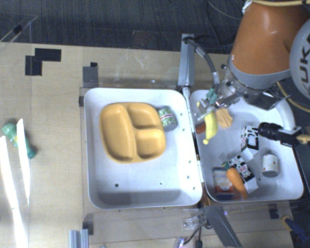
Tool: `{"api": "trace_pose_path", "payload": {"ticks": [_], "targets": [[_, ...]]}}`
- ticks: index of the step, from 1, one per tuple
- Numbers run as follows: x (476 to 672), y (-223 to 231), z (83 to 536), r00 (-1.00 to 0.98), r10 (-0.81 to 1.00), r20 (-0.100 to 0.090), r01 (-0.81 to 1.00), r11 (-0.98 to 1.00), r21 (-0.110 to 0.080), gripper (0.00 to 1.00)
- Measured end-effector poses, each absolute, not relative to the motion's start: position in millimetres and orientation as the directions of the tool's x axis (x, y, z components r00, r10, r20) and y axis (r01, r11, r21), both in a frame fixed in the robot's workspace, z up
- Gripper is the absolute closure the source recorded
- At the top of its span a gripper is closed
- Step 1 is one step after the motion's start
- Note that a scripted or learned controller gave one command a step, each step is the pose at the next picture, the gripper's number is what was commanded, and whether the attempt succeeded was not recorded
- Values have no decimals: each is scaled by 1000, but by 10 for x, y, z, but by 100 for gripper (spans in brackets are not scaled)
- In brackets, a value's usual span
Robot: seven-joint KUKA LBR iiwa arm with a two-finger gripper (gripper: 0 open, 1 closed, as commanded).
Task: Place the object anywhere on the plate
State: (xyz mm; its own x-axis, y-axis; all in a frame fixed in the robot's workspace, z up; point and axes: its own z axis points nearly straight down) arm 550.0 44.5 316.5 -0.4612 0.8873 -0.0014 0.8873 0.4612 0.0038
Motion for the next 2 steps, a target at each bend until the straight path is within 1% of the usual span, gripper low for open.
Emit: {"api": "trace_pose_path", "payload": {"ticks": [1,2], "targets": [[6014,1698,2759,-559,829,-1,829,559,5,100],[5256,1205,3649,-517,856,-2,856,517,8,100]]}}
